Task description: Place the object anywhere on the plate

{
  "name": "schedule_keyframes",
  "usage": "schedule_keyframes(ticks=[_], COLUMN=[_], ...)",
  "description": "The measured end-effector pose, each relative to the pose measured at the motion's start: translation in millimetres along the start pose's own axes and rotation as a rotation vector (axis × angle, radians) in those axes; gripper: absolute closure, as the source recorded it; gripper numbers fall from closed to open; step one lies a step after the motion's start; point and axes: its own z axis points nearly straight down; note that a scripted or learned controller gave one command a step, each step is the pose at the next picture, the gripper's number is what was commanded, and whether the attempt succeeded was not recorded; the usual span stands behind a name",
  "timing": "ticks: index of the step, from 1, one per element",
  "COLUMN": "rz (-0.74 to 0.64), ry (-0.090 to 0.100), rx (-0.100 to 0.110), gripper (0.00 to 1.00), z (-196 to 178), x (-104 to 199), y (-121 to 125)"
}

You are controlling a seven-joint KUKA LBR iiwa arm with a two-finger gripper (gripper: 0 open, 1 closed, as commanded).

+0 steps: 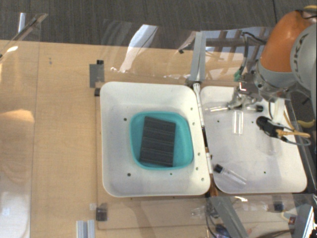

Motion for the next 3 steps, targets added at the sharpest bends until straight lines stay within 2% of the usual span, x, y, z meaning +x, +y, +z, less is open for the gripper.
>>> schedule_keyframes(ticks=[1,2,3], rz=[-0.121,-0.255,-0.254], ry=[0.002,0.003,0.003], rx=[0.003,0.003,0.003], gripper=[1.00,1.00,0.00], z=[12,12,12], x=[71,164,163], y=[-48,-85,-85])
